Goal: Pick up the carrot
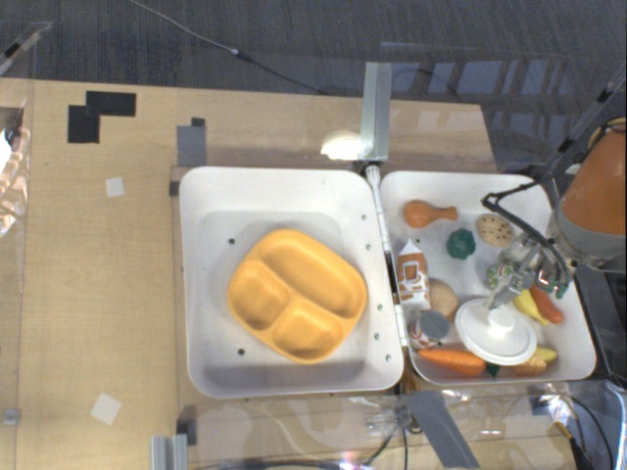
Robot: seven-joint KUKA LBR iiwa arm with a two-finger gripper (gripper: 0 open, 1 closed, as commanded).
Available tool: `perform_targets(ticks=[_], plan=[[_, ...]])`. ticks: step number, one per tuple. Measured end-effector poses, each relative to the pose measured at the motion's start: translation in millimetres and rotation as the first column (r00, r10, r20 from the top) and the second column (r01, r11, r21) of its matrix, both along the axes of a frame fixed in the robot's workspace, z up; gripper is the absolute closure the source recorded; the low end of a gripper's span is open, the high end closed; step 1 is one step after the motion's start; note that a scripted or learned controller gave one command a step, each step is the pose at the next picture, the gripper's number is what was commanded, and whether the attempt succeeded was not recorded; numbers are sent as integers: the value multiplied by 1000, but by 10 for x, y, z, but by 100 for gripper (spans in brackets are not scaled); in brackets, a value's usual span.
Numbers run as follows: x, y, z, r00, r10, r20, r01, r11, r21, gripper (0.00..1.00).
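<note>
While the arm reaches in from the right edge of the frame, these are the notes:

Carrot place: carrot (453,361) lies on the floor of the right bin (584,358), near its lower rim, lower right part of frame.
Carrot long axis: roughly left-right across the frame, slightly tilted, thick end to the left, thin end running under the rim of the white plate (497,333).
Gripper place: gripper (517,280) hangs over the middle-right of the same bin, above and right of the carrot in the frame.
Carrot from fingers: down and to the left, with the white plate between them.
Finger state: cannot tell; too small and cluttered to read, and nothing is seen clamped in it.
Neighbours at the gripper: banana (527,305) and a red piece just beside it, apart from the carrot.
Neighbours at the carrot: grey round thing (432,328) just above its thick end, plate overlapping its thin end.
Other bin: yellow divided tray (296,294) in the left bin, well apart.
Judgement: carrot not yet picked; the move likely calls for a shift to lower left and closing across the short width, on the free thick end.
</note>
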State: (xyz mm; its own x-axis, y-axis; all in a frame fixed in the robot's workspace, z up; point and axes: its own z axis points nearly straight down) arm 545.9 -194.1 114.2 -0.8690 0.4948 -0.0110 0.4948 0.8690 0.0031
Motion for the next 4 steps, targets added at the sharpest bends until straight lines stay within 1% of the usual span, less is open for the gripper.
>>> perform_targets(ticks=[1,2,3,4], plan=[[-208,538,492,878,-478,-3,478,878,6,0],[-575,916,21,838,-545,-8,545,838,5,0],[-225,981,168,596,-803,-8,803,596,7,0],[-55,847,-248,590,-807,0,807,590,12,0]])
